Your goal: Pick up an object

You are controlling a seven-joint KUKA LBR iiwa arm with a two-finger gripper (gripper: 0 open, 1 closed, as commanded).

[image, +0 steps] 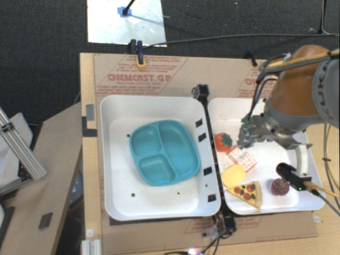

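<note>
Hovering low over the right bin (pixel 229 109), the hand (pixel 247 136) sits near that bin's ten o'clock quarter. Whether it is open or closed: cannot tell, the wrist hides it. Nothing seen held.

Step in hand, as judged: choosing and closing in on a target. Two candidates are close. Toy tomato (pixel 223 140) lies at the hand's nine o'clock, just beside the wall between the bins. Checked red-and-white packet (pixel 241 158) lies at the hand's six o'clock.

- To do it well: centre over one item only before dropping.
- Tomato is round and may roll; the wall crowds one side, so line the grip along the wall.
- Packet looks flat and may be hard to get under.

Containers, left to right:
- Left bin (pixel 118 195): one teal divided plate (pixel 164 152), three compartments, nothing in them, lying about centre.
- Right bin: tomato at nine o'clock; packet near centre; yellow rounded piece (pixel 233 176) at seven o'clock, touching the toy pizza slice (pixel 247 193) at its six o'clock; dark maroon ball (pixel 280 187) at five o'clock, apart from the rest.
</note>
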